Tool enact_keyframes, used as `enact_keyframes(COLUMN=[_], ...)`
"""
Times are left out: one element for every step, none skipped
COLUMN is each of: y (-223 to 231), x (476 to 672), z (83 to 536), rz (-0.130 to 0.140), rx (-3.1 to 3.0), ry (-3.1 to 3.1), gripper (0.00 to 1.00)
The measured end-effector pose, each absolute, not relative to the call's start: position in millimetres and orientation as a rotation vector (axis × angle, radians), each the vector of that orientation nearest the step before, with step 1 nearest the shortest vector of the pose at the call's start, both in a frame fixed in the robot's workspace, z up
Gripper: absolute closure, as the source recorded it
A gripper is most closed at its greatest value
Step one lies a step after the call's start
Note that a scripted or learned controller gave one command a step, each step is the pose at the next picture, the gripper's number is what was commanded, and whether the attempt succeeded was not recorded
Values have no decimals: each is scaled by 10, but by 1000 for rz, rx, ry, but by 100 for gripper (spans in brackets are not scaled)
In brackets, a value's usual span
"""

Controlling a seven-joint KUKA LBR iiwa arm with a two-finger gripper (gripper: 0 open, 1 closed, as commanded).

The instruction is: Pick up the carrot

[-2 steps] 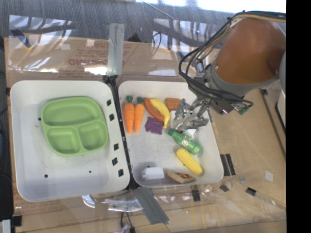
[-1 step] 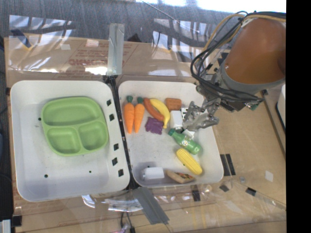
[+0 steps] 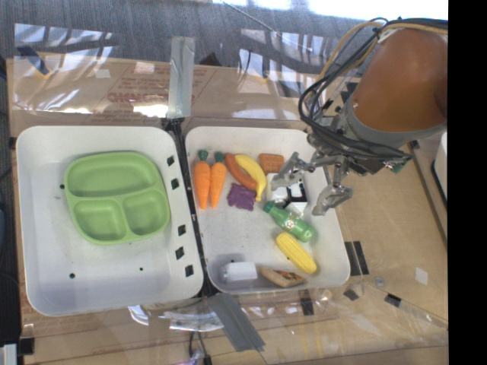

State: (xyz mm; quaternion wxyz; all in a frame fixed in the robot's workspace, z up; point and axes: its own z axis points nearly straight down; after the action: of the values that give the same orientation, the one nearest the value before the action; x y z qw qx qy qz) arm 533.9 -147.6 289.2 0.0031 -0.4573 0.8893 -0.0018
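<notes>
Two orange carrots lie side by side at the left of the right bin [image 3: 327, 139]: one carrot [image 3: 202, 183] nearest the divider, the other carrot [image 3: 218, 181] just to its right. My gripper [image 3: 310, 184] hangs over the bin's right part, well to the right of both carrots, above a small black and white item. Its fingers [image 3: 287, 172] are spread apart with nothing between them.
Also in the right bin are a red sausage [image 3: 241, 172], a banana [image 3: 253, 172], a brown block [image 3: 271, 162], a purple grape bunch [image 3: 242, 197], a green bottle [image 3: 290, 221], a corn cob [image 3: 296, 252], a white block [image 3: 240, 271] and a brown flat piece [image 3: 282, 277]. A green divided plate [image 3: 116, 196] sits in the left bin.
</notes>
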Motion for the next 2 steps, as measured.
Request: enact_keyframes(y=[-1110, -1025], x=[5649, 5975], z=[1721, 969], rz=[14, 5], rx=[-1452, -1043], ry=[2793, 2966], gripper=[0, 0])
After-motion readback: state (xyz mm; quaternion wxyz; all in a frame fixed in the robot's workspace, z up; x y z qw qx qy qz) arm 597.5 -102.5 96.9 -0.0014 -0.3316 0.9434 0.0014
